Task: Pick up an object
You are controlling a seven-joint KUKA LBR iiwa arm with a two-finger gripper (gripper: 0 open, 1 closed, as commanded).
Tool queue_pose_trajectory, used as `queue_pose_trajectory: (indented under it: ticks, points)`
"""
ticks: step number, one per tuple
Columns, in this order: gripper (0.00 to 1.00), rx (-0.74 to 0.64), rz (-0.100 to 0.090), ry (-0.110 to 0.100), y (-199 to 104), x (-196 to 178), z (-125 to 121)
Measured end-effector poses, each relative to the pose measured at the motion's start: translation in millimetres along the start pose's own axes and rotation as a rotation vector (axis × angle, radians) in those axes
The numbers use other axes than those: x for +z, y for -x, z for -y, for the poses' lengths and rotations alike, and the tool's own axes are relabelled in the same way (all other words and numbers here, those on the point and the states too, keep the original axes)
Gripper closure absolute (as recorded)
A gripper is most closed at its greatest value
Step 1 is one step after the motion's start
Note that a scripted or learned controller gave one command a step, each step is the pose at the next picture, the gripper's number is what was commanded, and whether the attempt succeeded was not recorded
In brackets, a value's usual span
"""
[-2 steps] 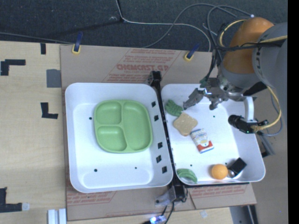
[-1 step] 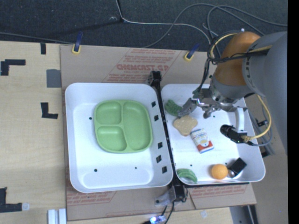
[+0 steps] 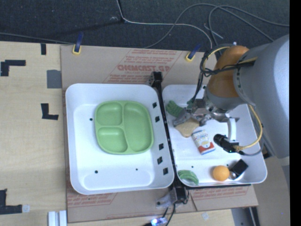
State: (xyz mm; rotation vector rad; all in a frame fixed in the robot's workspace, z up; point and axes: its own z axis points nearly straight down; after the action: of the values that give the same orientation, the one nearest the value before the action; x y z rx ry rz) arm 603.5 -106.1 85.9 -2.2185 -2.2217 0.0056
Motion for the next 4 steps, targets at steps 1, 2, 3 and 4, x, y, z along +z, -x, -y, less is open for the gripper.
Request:
queue_pose_trajectory:
  ticks: [1,2,3,4]
  points:
    - [1.0,0.005,0.015,0.014,8,-17,-3]
    - [1.0,0.001,-0.001,0.007,15,-65,-8]
    - [1.0,-0.001,-0.001,0.009,10,-127,-12]
    - [1.0,-0.001,-0.001,0.009,2,-187,-10]
